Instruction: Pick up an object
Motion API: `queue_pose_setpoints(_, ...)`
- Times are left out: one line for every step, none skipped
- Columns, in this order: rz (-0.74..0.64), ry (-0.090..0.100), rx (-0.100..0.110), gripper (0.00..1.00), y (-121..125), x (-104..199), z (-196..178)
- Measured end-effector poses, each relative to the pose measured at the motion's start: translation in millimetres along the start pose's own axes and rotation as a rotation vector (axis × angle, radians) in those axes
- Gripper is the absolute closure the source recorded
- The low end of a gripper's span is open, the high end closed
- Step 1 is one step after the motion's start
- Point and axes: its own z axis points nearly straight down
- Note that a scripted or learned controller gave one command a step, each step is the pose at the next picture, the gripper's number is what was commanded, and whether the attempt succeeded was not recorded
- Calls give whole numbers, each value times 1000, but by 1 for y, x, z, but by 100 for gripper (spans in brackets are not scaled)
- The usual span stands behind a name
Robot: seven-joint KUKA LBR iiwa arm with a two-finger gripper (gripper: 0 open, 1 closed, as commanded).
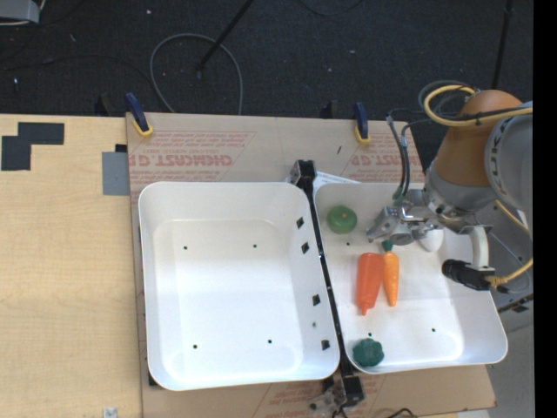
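A grey arm with an orange band reaches over the right bin (470, 338), a shallow, glossy white tray with rounded corners. Its metal end effector (389, 233) hangs just above the tops of two tapered carrots (377, 280), one red-orange, one paler orange, lying side by side mid-bin; whether it is apart or together cannot be told. A round green fruit (341, 219) sits upper left of the carrots, a knobbly dark-green lump (369, 353) below them
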Motion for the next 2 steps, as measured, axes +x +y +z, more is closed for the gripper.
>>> queue_pose_setpoints(0,0,-4,100,1,-1,-13)
queue_pose_setpoints(1,1,-2,100,-5,-5,-59)
